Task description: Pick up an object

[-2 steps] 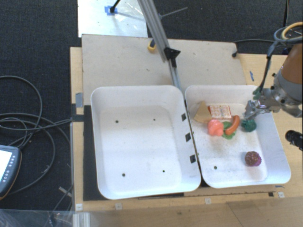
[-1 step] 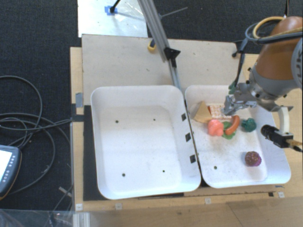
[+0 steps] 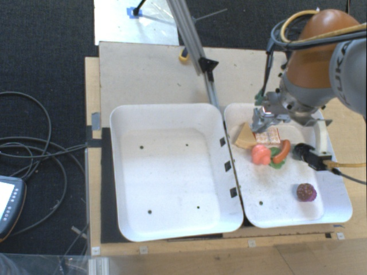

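My gripper hangs low over the back of the right bin, right above a small red-and-white patterned box. A tan wedge lies just left of that box. In front of them sit a red rounded piece and an orange stick with a green end, touching each other. A dark purple ball rests alone toward the bin's front right. The gripper body hides the box's rear edge, and nothing is seen held.
The left bin stands beside the right one, with black clips along their shared wall. A slanted metal pole crosses the bench behind the bins. Cables and a tablet lie on the floor at far left.
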Tool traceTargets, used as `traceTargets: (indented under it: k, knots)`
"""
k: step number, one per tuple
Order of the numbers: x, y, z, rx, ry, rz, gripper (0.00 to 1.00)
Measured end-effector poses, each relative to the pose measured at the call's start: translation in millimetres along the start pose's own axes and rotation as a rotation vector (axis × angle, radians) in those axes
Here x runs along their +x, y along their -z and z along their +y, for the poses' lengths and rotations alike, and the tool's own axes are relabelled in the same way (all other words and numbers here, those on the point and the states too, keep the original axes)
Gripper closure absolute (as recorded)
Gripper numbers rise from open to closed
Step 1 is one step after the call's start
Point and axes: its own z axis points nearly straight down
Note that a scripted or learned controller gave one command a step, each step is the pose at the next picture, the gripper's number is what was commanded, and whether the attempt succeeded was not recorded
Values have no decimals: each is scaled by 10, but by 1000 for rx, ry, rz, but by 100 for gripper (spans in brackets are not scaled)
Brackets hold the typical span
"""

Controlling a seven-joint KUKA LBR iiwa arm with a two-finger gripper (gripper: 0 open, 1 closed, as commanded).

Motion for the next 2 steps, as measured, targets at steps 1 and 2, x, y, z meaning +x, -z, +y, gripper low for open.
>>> traceTargets:
  k: [1, 2]
  knots:
    - [515, 43, 120, 0, 0, 0, 100]
    - [1067, 23, 162, 1, 0, 1, 100]
